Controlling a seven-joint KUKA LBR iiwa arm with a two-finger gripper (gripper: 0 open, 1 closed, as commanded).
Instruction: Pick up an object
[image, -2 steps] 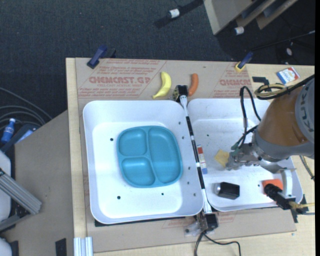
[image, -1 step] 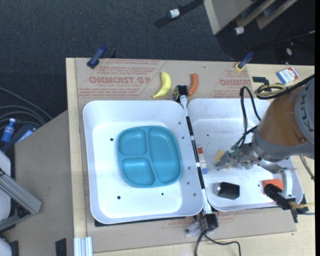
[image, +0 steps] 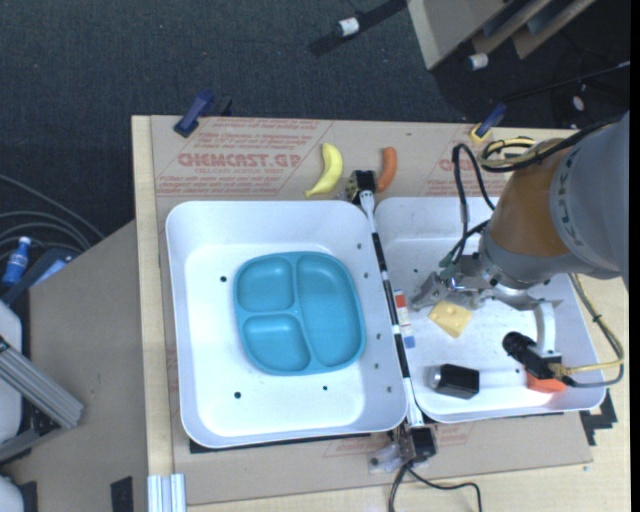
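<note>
Black block (image: 456, 380) near bin's (image: 500, 408) front edge, cheese wedge (image: 451, 318) mid-bin

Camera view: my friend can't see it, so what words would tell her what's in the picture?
A grey and orange robot arm reaches over the right bin, its pincer just above a yellow cheese wedge. The left bin holds a blue divided plate.

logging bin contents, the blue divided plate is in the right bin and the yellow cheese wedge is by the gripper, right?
Not quite: in the camera view the blue divided plate lies in the left bin, not the right. The yellow cheese wedge is by the gripper, in the right bin.
</note>
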